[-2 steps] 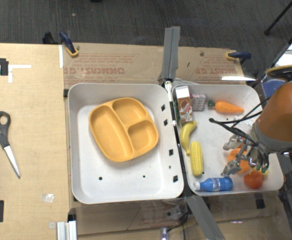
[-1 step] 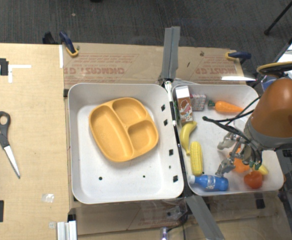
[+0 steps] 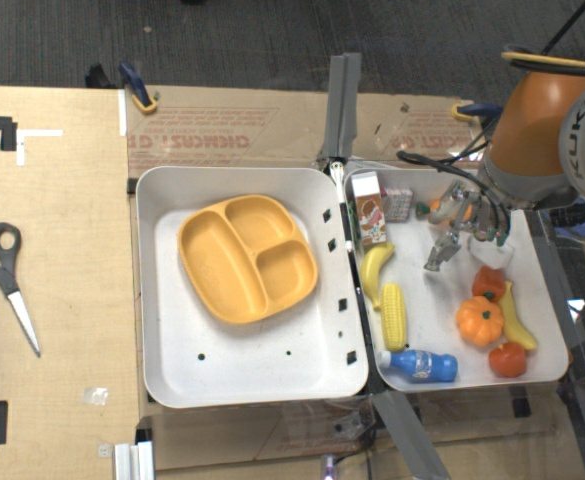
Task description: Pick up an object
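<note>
The gripper (image 3: 450, 245) hangs over the right bin (image 3: 550, 298), its metal fingers pointing down at bare floor with nothing visible between them; how far they are parted is hard to make out. Just right of it lie a tomato (image 3: 489, 281), a small pumpkin (image 3: 480, 321), a banana (image 3: 517, 320) partly behind them, and another tomato (image 3: 507, 359); left lie a carton (image 3: 369, 208), a second banana (image 3: 374, 269), corn (image 3: 394, 315), a blue bottle (image 3: 423, 366); the left bin (image 3: 162, 298) holds a yellow divided plate (image 3: 248, 257).
</note>
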`<state>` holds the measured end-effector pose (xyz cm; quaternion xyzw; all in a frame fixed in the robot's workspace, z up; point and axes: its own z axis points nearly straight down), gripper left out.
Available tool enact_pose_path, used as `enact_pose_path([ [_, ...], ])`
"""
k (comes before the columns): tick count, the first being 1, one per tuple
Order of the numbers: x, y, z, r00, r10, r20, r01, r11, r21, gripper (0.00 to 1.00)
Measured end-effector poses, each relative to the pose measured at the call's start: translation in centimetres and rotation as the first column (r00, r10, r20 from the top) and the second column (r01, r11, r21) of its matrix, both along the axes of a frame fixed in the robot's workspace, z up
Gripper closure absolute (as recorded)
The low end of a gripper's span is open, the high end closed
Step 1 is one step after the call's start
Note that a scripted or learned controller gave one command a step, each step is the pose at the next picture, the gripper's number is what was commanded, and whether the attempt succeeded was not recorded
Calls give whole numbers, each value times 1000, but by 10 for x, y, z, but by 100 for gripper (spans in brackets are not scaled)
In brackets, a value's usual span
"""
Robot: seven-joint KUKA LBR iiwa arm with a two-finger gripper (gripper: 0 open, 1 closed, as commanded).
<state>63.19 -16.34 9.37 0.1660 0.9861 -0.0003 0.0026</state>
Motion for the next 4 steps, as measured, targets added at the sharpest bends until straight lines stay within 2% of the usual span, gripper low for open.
enact_pose_path([
  [1,-96,-44,-2,1000,-3,-3,3,1000,1,0],
  [2,-123,-22,-2,999,-45,-3,45,999,2,0],
  [3,-121,-19,8,999,-41,-1,41,999,4,100],
  [4,-120,42,97,985,-173,-2,173,985,1,100],
])
